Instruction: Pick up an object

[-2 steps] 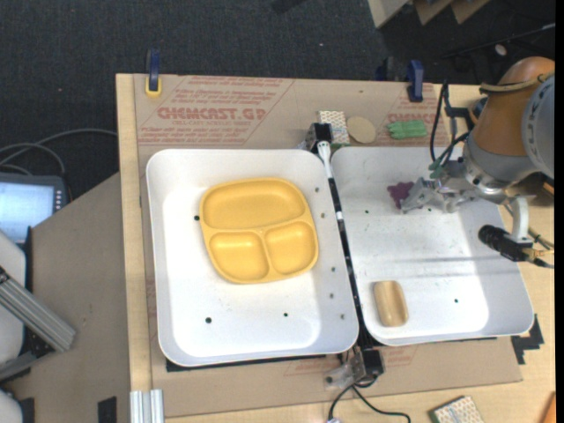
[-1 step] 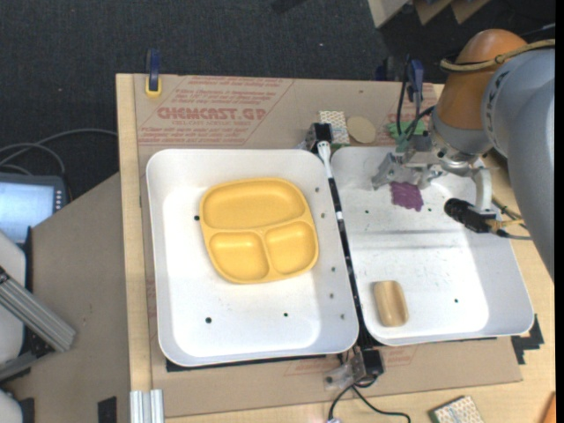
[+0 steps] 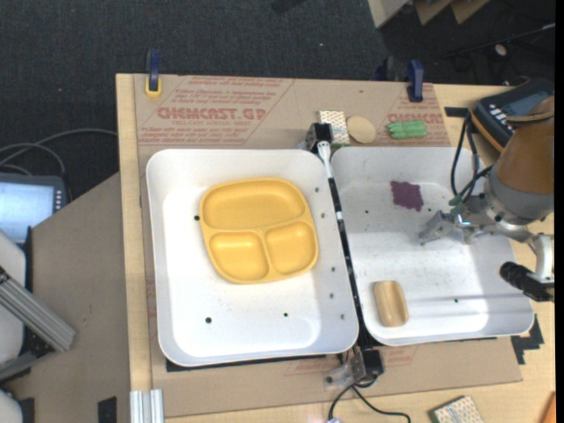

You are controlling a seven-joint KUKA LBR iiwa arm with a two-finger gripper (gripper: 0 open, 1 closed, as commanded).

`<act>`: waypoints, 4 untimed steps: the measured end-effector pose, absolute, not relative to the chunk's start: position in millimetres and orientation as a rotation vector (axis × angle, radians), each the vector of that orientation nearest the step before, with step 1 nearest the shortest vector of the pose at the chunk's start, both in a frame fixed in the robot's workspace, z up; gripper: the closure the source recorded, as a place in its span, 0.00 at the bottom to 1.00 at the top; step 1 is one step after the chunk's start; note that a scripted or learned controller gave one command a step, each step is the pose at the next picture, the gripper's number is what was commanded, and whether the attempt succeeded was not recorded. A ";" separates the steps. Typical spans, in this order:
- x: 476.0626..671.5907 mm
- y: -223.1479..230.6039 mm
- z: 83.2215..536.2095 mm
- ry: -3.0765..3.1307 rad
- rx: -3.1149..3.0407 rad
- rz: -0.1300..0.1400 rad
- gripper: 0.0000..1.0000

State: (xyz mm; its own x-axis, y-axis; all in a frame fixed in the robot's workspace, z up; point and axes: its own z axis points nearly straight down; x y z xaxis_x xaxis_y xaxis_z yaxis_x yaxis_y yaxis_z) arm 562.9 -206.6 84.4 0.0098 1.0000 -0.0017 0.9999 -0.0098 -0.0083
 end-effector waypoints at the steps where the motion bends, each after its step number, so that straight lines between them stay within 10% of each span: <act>1: 652.0 -217.1 84.7 -2.220 -2.208 -0.011 0.00; 2: 668.4 -120.9 85.2 -2.229 -2.208 -0.006 0.00; 3: 607.7 -179.2 84.6 -2.212 -2.226 0.007 0.00; 4: 669.1 -156.7 85.5 -2.230 -2.221 -0.005 0.00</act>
State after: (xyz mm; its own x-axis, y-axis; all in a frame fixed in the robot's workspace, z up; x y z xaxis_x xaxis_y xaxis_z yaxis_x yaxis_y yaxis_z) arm 669.1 -156.7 85.5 -0.0036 1.0000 -0.0017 1.0000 0.0037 0.0065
